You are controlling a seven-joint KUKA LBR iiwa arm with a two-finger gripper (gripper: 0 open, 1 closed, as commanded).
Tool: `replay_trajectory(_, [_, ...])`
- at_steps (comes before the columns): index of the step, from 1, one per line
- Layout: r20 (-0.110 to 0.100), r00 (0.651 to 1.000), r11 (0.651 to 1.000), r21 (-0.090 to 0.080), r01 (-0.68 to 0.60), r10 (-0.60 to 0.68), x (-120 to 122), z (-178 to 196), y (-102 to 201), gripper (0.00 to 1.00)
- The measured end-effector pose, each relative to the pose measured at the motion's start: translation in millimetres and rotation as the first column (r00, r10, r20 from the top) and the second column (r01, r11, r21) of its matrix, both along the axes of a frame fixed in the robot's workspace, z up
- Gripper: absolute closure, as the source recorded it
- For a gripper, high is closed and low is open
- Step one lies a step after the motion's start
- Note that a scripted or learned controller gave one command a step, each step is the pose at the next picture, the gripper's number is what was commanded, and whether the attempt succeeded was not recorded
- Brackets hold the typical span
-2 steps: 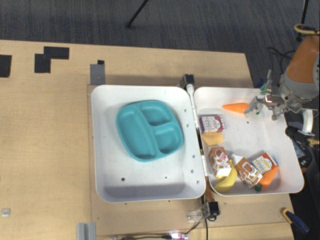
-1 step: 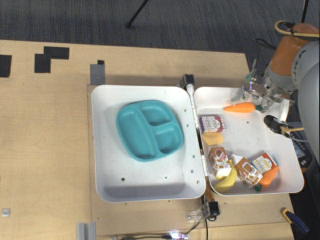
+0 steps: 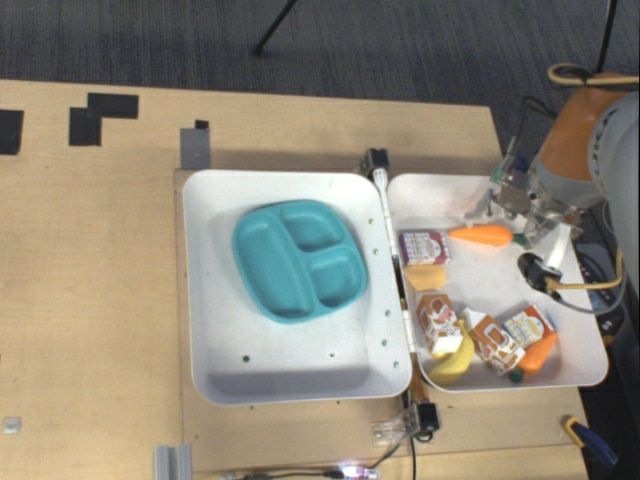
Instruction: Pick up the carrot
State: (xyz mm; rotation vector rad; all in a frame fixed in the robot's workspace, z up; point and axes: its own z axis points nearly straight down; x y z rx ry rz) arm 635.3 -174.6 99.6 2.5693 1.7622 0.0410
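Observation:
An orange carrot (image 3: 481,235) lies on its side in the upper part of the right bin (image 3: 590,368), pointed end to the left. My gripper (image 3: 517,216) hangs right at the carrot's thick right end, under the grey wrist with the orange band. Whether it touches the carrot I cannot make out. A second, stubbier carrot with a green top (image 3: 540,353) lies at the bin's lower right, beside snack packets.
The right bin also holds a purple packet (image 3: 422,245), a yellow block (image 3: 425,278), several snack packets (image 3: 497,338) and a banana (image 3: 455,358). A teal divided plate (image 3: 298,258) sits in the left bin (image 3: 215,298). A black cable (image 3: 545,273) loops off the wrist.

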Motion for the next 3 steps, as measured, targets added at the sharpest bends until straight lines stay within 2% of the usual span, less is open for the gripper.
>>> replay_trajectory(1, [0.003, 0.998, 0.998, -0.006, -0.062, 0.062, -32, 0, 19, 0.00])
replay_trajectory(2, [-0.033, 0.993, 0.994, 0.006, -0.113, 0.113, -77, -13, 51, 0.00])
replay_trajectory(3, [-0.025, 0.993, 0.993, 0.004, -0.114, 0.114, -73, 0, 51, 1.00])
